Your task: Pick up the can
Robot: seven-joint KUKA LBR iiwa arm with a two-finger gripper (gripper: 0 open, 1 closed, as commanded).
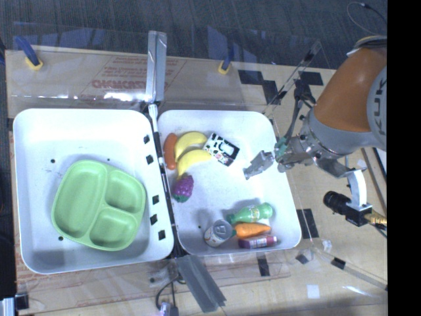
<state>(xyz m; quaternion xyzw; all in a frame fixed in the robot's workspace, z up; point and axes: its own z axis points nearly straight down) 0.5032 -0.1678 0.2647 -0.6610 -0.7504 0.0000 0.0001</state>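
One can (219, 232) lies on its side well below and left of my tool (258, 165), jammed against a carrot (252, 230); I cannot tell the tool's grip state.

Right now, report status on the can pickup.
Gripper over right bin's right side, holding nothing. Can lying at front edge, untouched. Carrot and green bottle crowd it.
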